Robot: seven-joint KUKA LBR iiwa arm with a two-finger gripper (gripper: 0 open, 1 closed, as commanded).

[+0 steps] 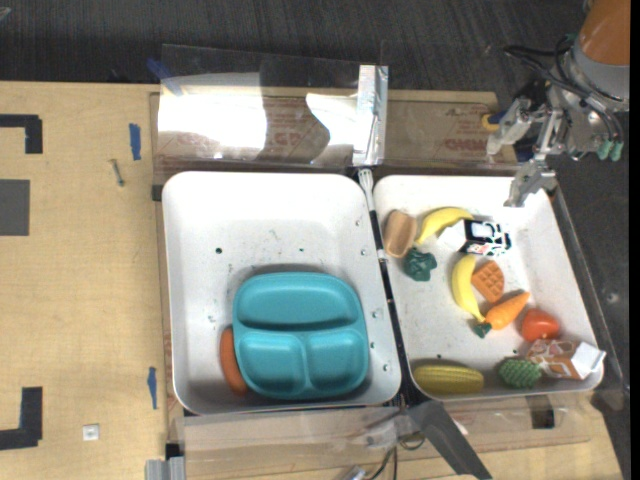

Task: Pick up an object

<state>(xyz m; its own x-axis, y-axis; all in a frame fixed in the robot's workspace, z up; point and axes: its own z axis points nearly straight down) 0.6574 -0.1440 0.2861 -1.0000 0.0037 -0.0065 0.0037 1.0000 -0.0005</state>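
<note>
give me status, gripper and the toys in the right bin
Gripper above the right bin's top right corner, holding nothing. Toys untouched: two bananas, carrot, tomato, corn. Nothing in the way.

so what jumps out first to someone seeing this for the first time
The big teal divided tray in the left bin, half covering something orange, draws the eye first. Next comes the bright toy food in the right bin, including two bananas and a carrot.
</note>
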